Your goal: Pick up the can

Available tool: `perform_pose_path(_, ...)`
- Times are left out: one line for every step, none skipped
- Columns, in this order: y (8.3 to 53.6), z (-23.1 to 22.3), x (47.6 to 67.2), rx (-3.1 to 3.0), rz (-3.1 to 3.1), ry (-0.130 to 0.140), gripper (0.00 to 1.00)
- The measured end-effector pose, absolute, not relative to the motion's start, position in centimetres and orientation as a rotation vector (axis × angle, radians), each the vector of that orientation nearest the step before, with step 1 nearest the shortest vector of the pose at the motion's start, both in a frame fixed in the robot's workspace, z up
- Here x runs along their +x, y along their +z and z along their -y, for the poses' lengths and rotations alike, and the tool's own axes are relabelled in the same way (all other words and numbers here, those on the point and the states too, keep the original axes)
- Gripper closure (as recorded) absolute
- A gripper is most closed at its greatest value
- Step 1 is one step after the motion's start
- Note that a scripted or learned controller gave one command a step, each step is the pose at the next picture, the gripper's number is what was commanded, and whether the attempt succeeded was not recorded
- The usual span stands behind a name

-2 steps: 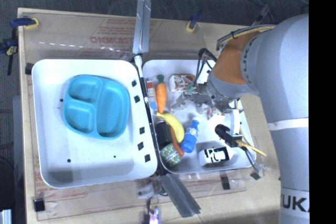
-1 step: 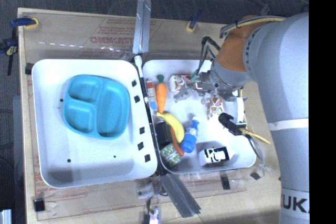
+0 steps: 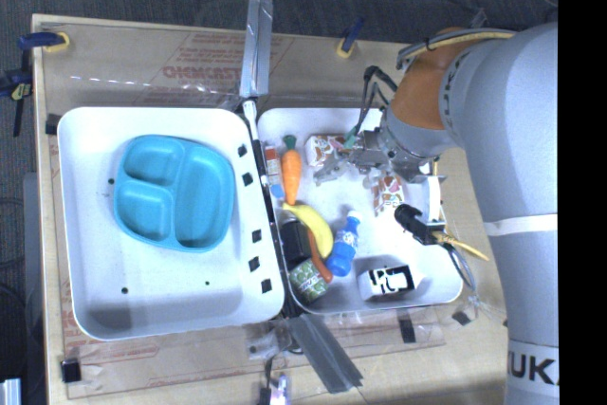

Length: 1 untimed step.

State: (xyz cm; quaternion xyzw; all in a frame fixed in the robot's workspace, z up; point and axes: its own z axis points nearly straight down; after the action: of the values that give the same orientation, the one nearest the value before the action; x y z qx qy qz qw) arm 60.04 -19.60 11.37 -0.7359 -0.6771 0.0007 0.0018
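Can (image 3: 309, 279) lies against left wall of right bin (image 3: 453, 291), near its front corner, touching banana (image 3: 314, 228) and black item just above it. Blue bottle (image 3: 343, 246) just beside, to the right. Gripper (image 3: 368, 158) sits over rear of same bin among crumpled packets (image 3: 327, 153); cannot tell how the jaws stand. Left bin (image 3: 81, 294) holds blue tray (image 3: 175, 192), open floor around it

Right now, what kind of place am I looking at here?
Most likely a robot lab's grasping test bench, not a kitchen. A grey arm reaches over two white bins clamped onto a board; one holds a blue divided plate, the other jumbled items like a banana and a can.
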Motion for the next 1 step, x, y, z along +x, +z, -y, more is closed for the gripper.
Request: perform_pose_path(15.31,15.61,58.52,-2.321,2.11,0.003,0.0)
